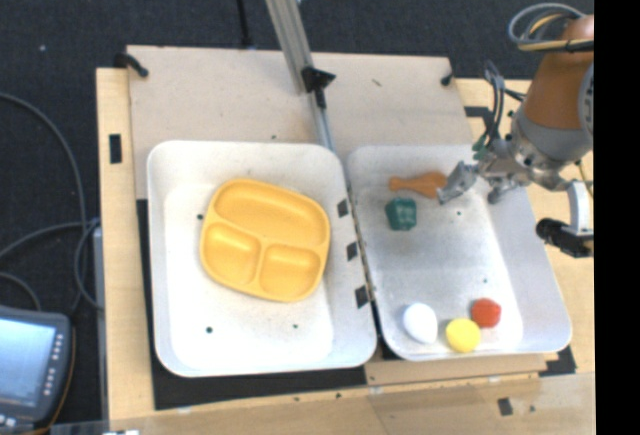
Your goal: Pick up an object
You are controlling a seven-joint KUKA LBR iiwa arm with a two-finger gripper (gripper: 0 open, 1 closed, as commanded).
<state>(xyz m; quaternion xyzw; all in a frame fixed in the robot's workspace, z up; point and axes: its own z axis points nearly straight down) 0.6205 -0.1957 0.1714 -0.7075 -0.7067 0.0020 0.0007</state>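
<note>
Dark carpet surrounds the pale wooden surface (250, 93), on which two shallow white bins sit side by side; at the far left corner a grey screen device (30, 363) lies on the floor, with black cables looping near it. Inside the left white bin (175, 333) rests a yellow plastic tray with three compartments (265, 239), lying flat near the bin's middle; a slanted aluminium bar (285, 8) rises from behind the bins' shared edge. Within the right white bin (535, 318) an orange-brown flat piece (418, 185) lies at the upper left, with a small dark green block (401, 214) just below it; along the near edge sit a white egg-shaped object (420, 322), a round yellow object (462, 334) and a small red object (486, 312), close together. At the right, the grey arm with its orange band reaches over the bin's upper right; its pincer (478, 177) is just beside the orange-brown piece, and whether it is spread or closed cannot be made out.
</note>
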